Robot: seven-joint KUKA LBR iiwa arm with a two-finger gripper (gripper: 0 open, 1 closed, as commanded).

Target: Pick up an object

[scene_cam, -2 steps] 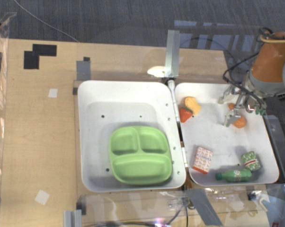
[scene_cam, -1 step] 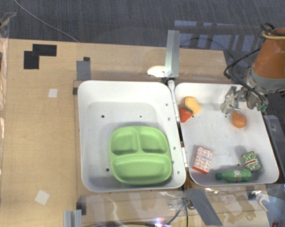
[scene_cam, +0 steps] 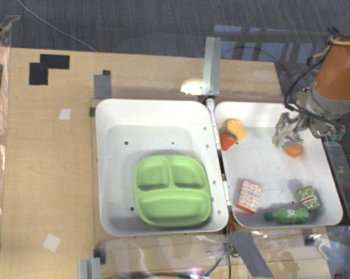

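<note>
Two white bins sit side by side on a wooden bench; the left bin (scene_cam: 114,156) holds a green divided plate (scene_cam: 172,190). In the right bin (scene_cam: 262,167), the grey arm's gripper (scene_cam: 288,133) hangs at the far right, just above a small orange ball (scene_cam: 293,150); I cannot tell how it is set. A green bottle (scene_cam: 286,215), patterned carton (scene_cam: 249,196), green can (scene_cam: 307,197) and red-and-yellow toy (scene_cam: 232,133) lie apart.

green tray (scene_cam: 172,190), white bins (scene_cam: 114,156) — orange ball (scene_cam: 294,150)

Two white bins: the left bin (scene_cam: 105,156) holds one green divided plate (scene_cam: 172,190). The right bin (scene_cam: 262,173) holds five pieces: one yellow-red toy (scene_cam: 233,132), one orange ball (scene_cam: 293,150), one carton (scene_cam: 249,196), one green bottle (scene_cam: 286,215), one green can (scene_cam: 307,197).
</note>
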